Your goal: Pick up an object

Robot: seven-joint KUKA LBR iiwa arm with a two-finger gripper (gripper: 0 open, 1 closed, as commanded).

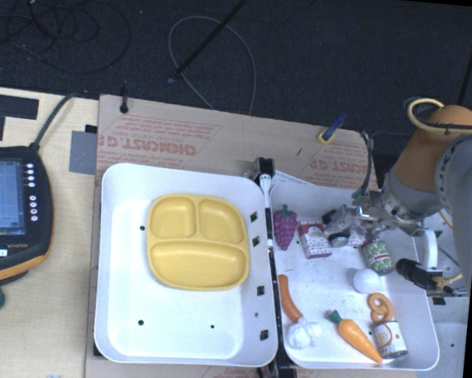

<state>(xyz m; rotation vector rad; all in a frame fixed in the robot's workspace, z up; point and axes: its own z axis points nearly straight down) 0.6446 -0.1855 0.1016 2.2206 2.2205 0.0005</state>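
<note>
Just beside our gripper (356,224), toward the bin's middle, the small red box (315,241) is lying free. We cannot tell the gripper's state, so we are advising a centred, vertical descent.

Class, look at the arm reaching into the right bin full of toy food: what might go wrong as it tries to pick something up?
1. The pincer sits among close-packed items: the small red-and-white box and the green patterned can lie on either side, so it may nudge one or grab two.
2. The white egg is round and smooth, so it could slip out or roll away.
3. The purple toy grape bunch lies against the right bin's left wall, leaving little room for fingers.
</note>
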